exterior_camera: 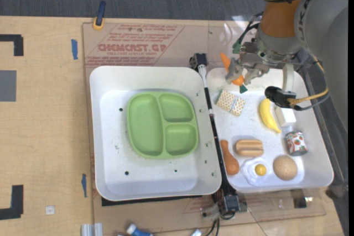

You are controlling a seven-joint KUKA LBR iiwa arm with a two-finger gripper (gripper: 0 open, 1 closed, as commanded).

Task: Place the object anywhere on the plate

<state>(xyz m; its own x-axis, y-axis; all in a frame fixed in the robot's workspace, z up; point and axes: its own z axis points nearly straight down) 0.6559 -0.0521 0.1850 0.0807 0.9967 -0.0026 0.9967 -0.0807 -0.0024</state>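
While the claw [241, 75] grips a carrot [238, 81], its fingers hide most of it; plate [162, 124] lies well left, banana [269, 115] just right.

Two bins side by side, you see them from above: plate in the left one, the loose items in the right one.

In the left bin [105, 135] the divided plate [162, 124] lies near the middle. In the right bin [318, 166], the gripper [243, 72] sits over the far left corner with a carrot [238, 80] just under it. Nearer you from there lies a cracker packet [231, 102], with a banana [269, 115] to its right. A can [296, 142] lies right of the banana, by the right wall. Along the near side you have, left to right, a drumstick [228, 157], a fried egg [257, 169] and a potato [285, 167]; a hot dog [249, 147] lies just behind the egg.
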